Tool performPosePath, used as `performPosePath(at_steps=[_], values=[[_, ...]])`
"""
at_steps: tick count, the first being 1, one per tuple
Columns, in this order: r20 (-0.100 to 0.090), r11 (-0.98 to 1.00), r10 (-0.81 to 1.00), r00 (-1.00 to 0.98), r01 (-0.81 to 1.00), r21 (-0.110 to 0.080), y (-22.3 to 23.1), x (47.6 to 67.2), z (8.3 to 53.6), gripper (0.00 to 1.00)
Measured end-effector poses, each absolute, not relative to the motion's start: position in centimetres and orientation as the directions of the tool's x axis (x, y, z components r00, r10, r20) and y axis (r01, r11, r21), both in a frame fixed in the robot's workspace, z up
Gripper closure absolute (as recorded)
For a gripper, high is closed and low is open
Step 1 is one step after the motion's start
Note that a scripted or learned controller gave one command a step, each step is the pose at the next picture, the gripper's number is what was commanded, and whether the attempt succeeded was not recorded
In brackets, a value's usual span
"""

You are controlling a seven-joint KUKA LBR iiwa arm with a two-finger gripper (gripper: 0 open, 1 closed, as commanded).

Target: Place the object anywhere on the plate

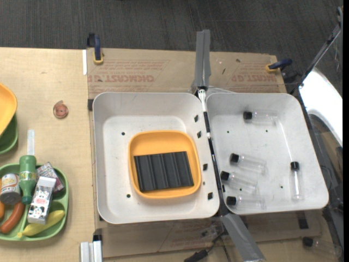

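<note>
Nearest, at the left edge: a green tray (60, 212) of toy food. In the right bin (311, 146), five clear vials with black caps lying flat: three (242, 180) clustered near the left wall, one (295, 179) alone toward the right wall, one (256, 115) at the far side. All apart from the orange plate (163, 137), flat in the left bin (109, 146). No telling the gripper's state. Farthest: two clamps (97, 52) on cardboard.

Lab bench: clamped white bins (109, 201), clear vials (248, 164).
</note>
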State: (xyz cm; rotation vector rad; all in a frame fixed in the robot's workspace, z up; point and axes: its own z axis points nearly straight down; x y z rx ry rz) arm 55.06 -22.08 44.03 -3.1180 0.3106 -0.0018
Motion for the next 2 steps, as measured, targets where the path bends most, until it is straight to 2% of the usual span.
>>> performPosePath(at_steps=[1,2], values=[[-0.002,-0.981,-0.196,0.981,-0.196,-0.008,-19.9,48.4,34.6,1.00],[0.000,-0.980,-0.197,0.980,-0.197,-0.009,-22.0,57.3,35.3,1.00]])
